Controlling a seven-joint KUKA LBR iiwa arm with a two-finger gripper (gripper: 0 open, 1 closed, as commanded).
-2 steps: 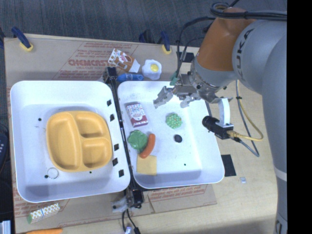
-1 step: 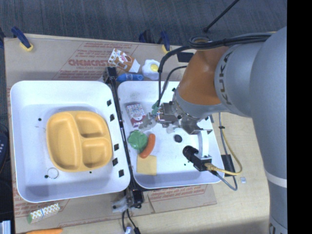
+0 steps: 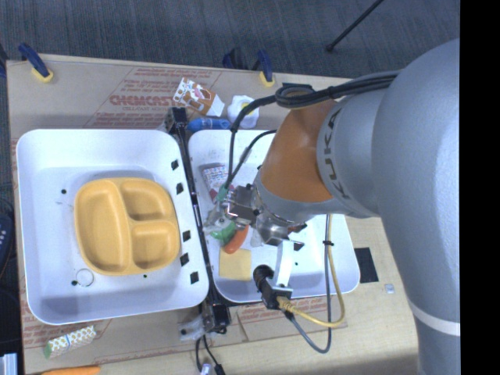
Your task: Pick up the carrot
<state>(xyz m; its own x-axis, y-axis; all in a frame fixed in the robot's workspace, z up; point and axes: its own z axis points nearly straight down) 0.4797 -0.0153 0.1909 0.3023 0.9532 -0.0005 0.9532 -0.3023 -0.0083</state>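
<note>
Half the carrot [image 3: 233,241] hides under the arm [image 3: 312,162].

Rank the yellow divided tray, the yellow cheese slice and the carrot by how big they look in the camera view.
1. yellow divided tray, clearly largest
2. yellow cheese slice
3. carrot, smallest, though the arm hides part of it, so its full size is uncertain.

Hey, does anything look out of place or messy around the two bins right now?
Yes, a few things lie outside the bins on the bench: a small printed package behind the right bin and a wrapped item at the front left corner. Inside the right bin, the carrot sits crowded among other items under the arm.
</note>
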